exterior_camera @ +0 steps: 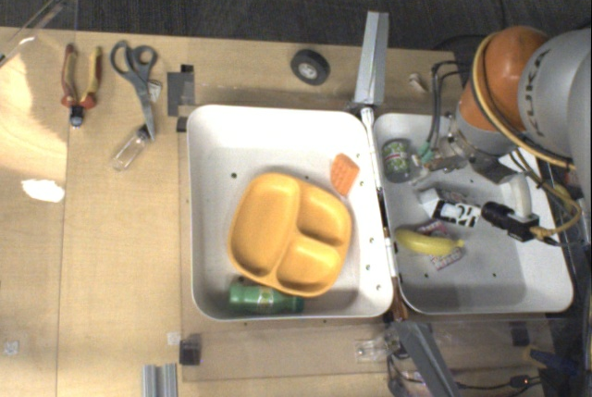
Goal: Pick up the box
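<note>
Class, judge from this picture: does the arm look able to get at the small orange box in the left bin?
Probably yes. The orange box lies uncovered beside the yellow tray, near the bin wall on the arm's side, though tray and wall crowd it.

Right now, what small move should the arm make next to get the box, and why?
Probably shift the gripper a little toward the view's bottom, until it is over the black-and-white box in the right bin. The gripper looks to be near the can, not yet over the box. The banana lies just beyond, so stop short.
</note>
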`<state>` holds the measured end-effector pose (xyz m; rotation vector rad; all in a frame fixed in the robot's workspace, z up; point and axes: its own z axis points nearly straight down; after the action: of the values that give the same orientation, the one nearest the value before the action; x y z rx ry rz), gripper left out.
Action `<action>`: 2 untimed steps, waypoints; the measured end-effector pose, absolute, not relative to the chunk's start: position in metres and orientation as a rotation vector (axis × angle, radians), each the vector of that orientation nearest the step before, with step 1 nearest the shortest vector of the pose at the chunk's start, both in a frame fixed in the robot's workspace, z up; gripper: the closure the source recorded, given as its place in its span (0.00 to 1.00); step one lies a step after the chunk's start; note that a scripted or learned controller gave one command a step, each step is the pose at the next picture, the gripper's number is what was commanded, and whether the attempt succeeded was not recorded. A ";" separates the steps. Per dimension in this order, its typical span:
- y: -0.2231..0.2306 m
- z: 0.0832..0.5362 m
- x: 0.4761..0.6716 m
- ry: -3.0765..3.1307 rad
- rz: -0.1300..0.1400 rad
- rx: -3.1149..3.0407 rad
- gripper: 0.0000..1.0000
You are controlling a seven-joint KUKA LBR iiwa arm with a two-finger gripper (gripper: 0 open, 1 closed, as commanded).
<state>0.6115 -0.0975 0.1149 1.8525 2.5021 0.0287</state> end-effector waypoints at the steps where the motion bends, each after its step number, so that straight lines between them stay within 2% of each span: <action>1: -0.097 0.115 0.612 2.502 0.029 1.852 0.00; 2: -0.096 0.089 0.668 2.631 -0.001 1.719 0.00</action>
<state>0.6682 -0.0962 0.0890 1.7188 2.6308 -0.0010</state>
